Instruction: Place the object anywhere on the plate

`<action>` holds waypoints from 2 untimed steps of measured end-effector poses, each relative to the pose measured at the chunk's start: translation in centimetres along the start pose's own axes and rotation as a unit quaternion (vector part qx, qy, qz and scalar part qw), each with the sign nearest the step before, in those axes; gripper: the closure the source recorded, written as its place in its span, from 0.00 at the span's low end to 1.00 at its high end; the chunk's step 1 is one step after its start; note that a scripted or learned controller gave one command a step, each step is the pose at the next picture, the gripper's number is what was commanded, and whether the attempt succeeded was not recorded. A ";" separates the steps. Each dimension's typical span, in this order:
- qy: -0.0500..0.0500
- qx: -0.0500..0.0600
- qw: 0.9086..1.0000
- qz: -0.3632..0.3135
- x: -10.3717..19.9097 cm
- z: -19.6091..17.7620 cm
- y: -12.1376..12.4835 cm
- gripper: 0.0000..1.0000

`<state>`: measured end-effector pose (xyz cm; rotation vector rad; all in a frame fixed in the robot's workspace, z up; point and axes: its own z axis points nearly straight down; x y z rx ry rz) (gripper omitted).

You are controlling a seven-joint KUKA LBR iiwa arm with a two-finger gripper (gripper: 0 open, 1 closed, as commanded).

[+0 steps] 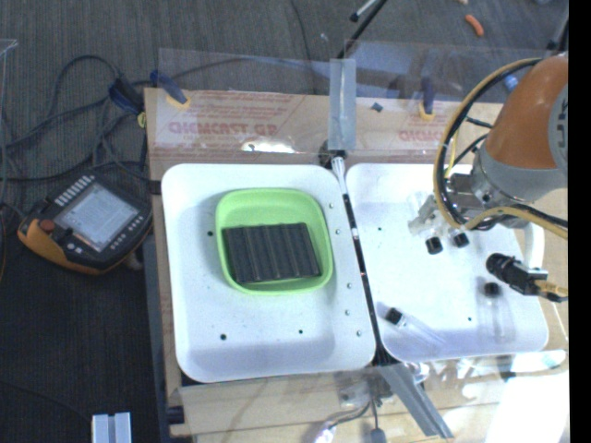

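Green square plastic plate point(273, 206) already carries the dark ribbed rectangular object point(271, 253); the gripper point(445, 242) hangs released, holding nothing.

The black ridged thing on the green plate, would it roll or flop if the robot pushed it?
Probably neither. The black slab lies flat with straight edges and even ridges, so it looks stiff and unlikely to roll. It might slide until the raised rim of the green plate stops it. Its thin shape suggests it is fairly light.

Orange-banded grey arm point(531, 137), yellow cables
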<state>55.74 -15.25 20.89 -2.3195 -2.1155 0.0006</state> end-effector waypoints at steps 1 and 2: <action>-0.001 0.001 1.000 -0.013 8.6 2.7 -0.4 1.00; -0.001 0.001 1.000 -0.013 8.6 2.6 -0.4 0.00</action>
